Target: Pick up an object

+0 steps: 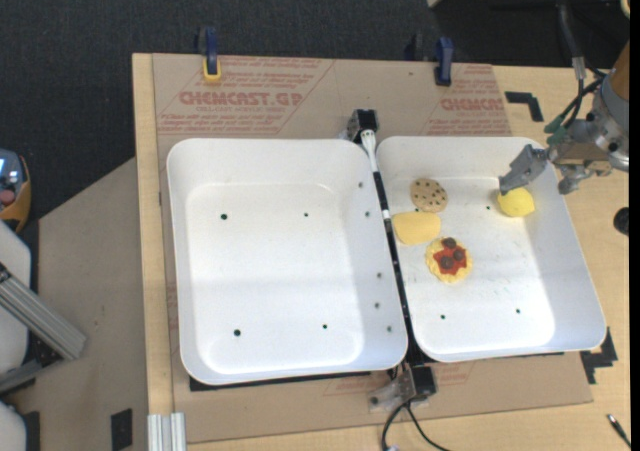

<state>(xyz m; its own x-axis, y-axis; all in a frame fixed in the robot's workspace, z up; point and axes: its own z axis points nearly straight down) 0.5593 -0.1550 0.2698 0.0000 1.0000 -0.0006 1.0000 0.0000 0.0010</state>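
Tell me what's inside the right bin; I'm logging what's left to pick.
The right bin holds a chocolate-chip cookie, a yellow oblong piece, a small pizza-like toy and a yellow lemon-like piece, partly covered by the gripper.

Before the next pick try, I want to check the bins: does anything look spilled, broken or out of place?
Nothing stands out. The cookie, yellow piece, small pizza and lemon lie apart, intact, in the right bin.

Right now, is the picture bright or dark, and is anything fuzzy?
In the camera view, the two white bins are brightly lit, the left one with a soft grey shadow across its lower half; the floor behind is dark; the cookie looks sharp, while the gripper by the yellow lump is slightly blurred.
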